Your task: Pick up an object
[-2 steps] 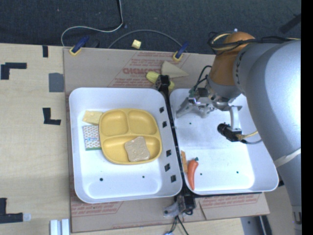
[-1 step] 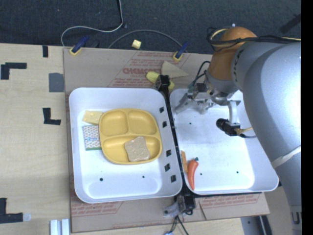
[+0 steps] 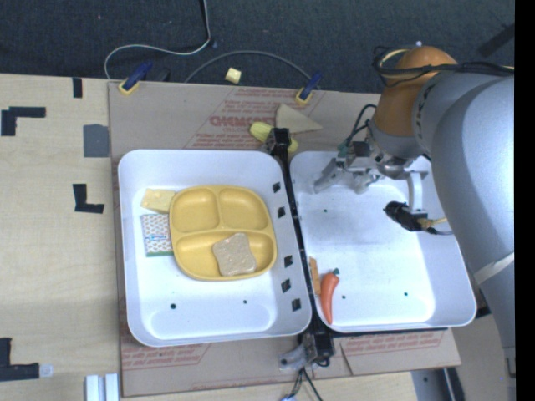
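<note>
Nearest the camera, the front rim of the left bin [image 3: 209,334] runs along the lower edge of the surface [image 3: 50,224]. All places below are given relative to the divider [image 3: 288,224], the black clipped seam where the two bins meet.

Far left of the divider, a pale yellow block [image 3: 156,200] and a patterned sponge [image 3: 155,234] lie against the left side of the yellow tray [image 3: 224,230]. The tray is a compartmented plate in the middle of the left bin; a slice of toast [image 3: 235,255] rests in its lower right compartment, a short way left of the divider. These items lie flat and apart, which leaves each one reachable from above.

Just right of the divider, near its front end, a toy carrot [image 3: 328,295] lies against the wall of the right bin [image 3: 443,312]. It is the only candidate for picking in that bin, and its position tight against the wall would probably hinder a grasp.

Further right, toward the back of the bin, the gripper [image 3: 338,174] hangs over bare floor well apart from the carrot. Its fingers look spread and nothing is between them.
</note>
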You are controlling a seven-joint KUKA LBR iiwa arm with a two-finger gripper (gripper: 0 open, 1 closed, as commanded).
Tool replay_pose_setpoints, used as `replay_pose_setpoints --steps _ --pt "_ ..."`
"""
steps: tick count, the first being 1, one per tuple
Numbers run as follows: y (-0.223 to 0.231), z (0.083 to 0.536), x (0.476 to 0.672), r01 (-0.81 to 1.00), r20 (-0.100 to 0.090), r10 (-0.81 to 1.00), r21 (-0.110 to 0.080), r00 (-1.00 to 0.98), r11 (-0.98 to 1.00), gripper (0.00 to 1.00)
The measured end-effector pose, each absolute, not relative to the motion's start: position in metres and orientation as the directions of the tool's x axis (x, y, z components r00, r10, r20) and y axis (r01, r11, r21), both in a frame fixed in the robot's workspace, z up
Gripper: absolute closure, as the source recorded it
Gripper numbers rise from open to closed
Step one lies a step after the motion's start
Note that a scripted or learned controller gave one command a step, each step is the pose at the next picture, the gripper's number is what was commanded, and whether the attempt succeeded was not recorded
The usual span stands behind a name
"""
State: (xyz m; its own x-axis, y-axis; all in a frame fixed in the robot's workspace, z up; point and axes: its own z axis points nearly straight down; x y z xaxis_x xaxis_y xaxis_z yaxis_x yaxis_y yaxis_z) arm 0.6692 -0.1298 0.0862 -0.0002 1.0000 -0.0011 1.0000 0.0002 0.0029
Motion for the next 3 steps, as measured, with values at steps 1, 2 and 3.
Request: replay_pose_setpoints --steps 1,2,3 --pt "-0.100 0.086 0.650 1.000 -0.003 1.000 0.002 -0.002 0.002 0.00" --pt "-0.097 0.085 0.668 1.000 -0.002 1.000 -0.005 -0.002 0.002 0.00" --pt "-0.032 0.190 0.565 1.000 0.002 1.000 0.000 -0.002 0.002 0.00"
